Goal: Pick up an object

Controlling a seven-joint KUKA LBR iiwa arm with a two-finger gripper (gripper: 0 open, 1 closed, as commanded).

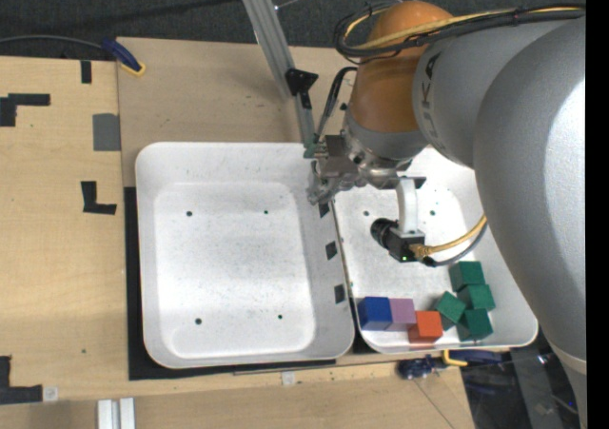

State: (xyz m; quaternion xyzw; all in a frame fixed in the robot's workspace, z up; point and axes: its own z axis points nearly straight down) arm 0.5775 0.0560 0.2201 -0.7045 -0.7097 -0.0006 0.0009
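While the arm (514, 132) reaches in over the right bin (504, 332), the gripper (328, 180) sits high at that bin's upper left corner, close to the divide with the left bin (152, 227). Its opening cannot be told from this angle, and nothing is seen held. The candidate objects lie clustered along the right bin's lower edge: a blue block (375, 312), a purple block (402, 311), an orange block (427, 325) and green blocks (470, 299) (tightly packed, some touching). In my judgement the step is the approach, no pick made. The next move calls for travel down-frame to the cluster, then descent on an outlying block.
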